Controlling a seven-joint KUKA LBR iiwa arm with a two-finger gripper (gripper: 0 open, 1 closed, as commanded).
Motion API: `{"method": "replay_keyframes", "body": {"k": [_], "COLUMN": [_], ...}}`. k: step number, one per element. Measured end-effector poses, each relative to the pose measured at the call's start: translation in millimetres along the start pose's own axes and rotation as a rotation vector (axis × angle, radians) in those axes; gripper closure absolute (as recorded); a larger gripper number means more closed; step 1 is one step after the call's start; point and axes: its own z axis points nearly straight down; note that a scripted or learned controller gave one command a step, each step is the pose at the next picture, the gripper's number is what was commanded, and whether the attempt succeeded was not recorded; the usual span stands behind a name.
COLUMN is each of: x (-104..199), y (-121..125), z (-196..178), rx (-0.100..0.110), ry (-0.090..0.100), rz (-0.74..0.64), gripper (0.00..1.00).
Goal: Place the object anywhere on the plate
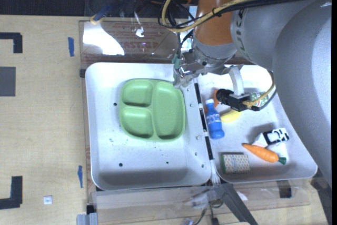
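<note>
Green divided plate (152, 108), three compartments, lying in the left white bin (105, 166) on the worktop. Right white bin (300, 160) holds a blue bottle (214, 121), a carrot (260, 153), a yellow piece (230, 116), a grey-green sponge block (235, 162) and a black-and-white item (276, 136).

Gripper (181, 75): above the plate's far right corner, near the divide between bins; whether it is apart, together or clamped on anything cannot be told, and which object is the task's is unclear.

Handling advice: carry over the plate's middle, lower close, release gently.

Orientation: bottle's long axis runs near-to-far, cap end away from the camera; carrot lies crosswise, tip leftward.
</note>
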Motion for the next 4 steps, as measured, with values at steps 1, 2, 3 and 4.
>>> {"method": "replay_keyframes", "body": {"k": [1, 2, 3, 4], "x": [31.1, 70.2, 84.9, -1.9], "y": [5.9, 47.2, -5.5, 28.1], "z": [-10.5, -104.1, 8.9, -46.2], "rx": [-0.006, -0.005, -0.003, -0.006], "ry": [-0.002, -0.002, -0.001, -0.003], "rz": [-0.215, -0.146, -0.494, -0.481], "gripper": [1.00, 1.00, 1.00, 1.00]}}
